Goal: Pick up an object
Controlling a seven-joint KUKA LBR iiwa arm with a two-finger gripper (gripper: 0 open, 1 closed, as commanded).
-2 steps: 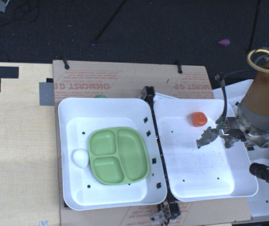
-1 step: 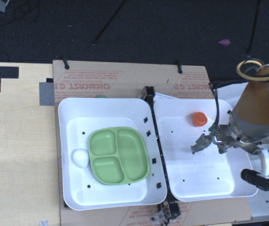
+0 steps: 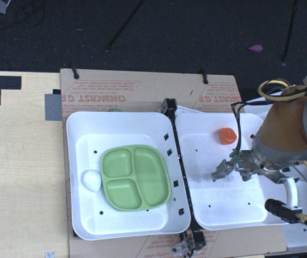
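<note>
A small orange object (image 3: pixel 227 136) lies in the right bin (image 3: pixel 207 219), near its far wall. My gripper (image 3: pixel 221 171) hangs low over the middle of that bin, in front of the orange object and a short way apart from it. Nothing shows held in it. The arm comes in from the right, its orange band above the wrist. In the left bin (image 3: pixel 83 219) a green divided plate (image 3: pixel 136 177) lies flat, with a white egg-shaped object (image 3: pixel 92 180) touching its left edge.
A black divider rail (image 3: pixel 178 165) runs between the two bins. Both bins rest on a cardboard sheet (image 3: pixel 143 93) on the wooden bench. The near and left floor of the right bin is bare white.
</note>
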